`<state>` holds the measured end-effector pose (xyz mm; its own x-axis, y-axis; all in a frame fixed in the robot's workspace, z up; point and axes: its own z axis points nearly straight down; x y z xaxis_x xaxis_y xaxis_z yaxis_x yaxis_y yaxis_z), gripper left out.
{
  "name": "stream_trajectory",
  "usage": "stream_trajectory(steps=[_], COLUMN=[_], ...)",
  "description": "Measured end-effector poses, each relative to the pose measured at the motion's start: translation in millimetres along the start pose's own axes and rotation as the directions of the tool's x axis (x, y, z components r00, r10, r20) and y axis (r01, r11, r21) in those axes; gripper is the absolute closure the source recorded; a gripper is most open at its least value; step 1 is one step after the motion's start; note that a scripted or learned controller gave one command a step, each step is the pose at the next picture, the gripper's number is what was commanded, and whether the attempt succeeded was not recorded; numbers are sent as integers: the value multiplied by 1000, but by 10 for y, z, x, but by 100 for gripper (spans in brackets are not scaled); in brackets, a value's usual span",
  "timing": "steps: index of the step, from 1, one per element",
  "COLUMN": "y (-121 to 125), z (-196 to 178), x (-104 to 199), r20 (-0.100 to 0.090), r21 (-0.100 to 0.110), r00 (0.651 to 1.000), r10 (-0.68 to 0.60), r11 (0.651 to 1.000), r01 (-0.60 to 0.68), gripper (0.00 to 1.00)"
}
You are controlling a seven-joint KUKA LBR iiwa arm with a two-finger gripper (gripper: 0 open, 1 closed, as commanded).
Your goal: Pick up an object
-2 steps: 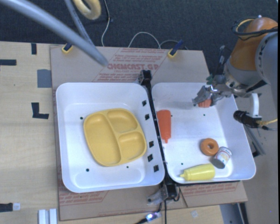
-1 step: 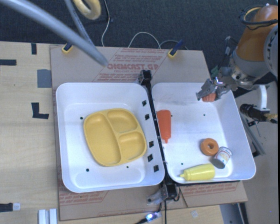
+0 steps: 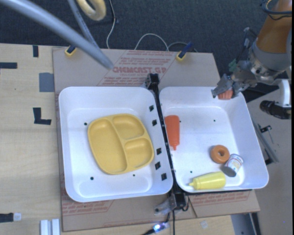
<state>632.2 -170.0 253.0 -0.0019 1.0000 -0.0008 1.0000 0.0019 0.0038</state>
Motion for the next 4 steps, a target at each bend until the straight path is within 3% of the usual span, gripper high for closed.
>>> stream_trajectory(steps=[2,3,4], y=[-451,-784,-945], z=[-90,52,47], x=[955,1396,1866], r20=[-2,-2,-2], r21=[6,8,7], r00=[1000,1000,1000], r10=[-4,-3,-4], r11=[1000,1000,1000], r01=[4,3,4], gripper=[100,100,100])
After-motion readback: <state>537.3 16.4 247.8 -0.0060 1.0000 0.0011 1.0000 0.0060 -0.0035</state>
